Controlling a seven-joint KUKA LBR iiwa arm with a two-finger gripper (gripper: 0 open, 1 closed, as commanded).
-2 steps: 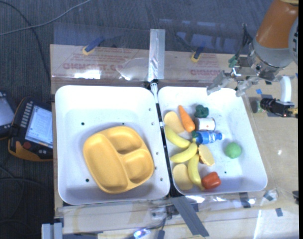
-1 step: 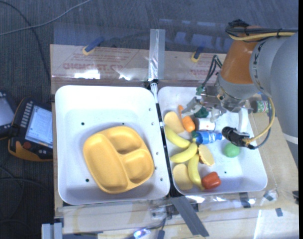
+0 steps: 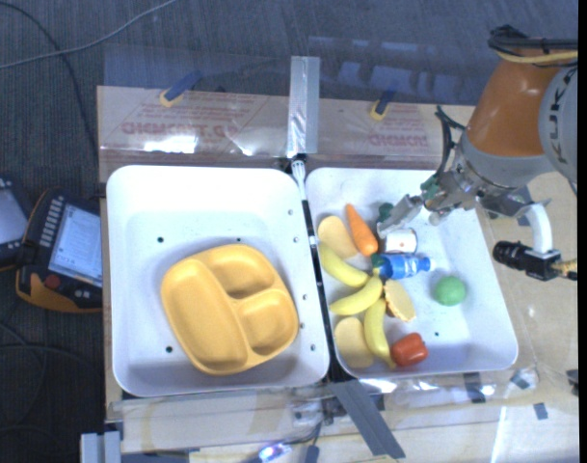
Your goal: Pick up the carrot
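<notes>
The orange carrot (image 3: 361, 230) lies at a slant in the upper left part of the right bin (image 3: 486, 258), its tip pointing down and right. My gripper (image 3: 406, 208) hangs over the same bin, a short way to the right of the carrot and apart from it. It is just above a small white cylinder (image 3: 400, 242). Nothing of the carrot is covered by the gripper.
Around the carrot lie bananas (image 3: 349, 270), a blue bottle (image 3: 406, 265), a green ball (image 3: 450, 290), a red fruit (image 3: 409, 350) and a small green piece (image 3: 385, 210). The left bin (image 3: 139, 210) holds a yellow divided tray (image 3: 230, 307). A handheld pendant (image 3: 66, 254) sits off the bench's left.
</notes>
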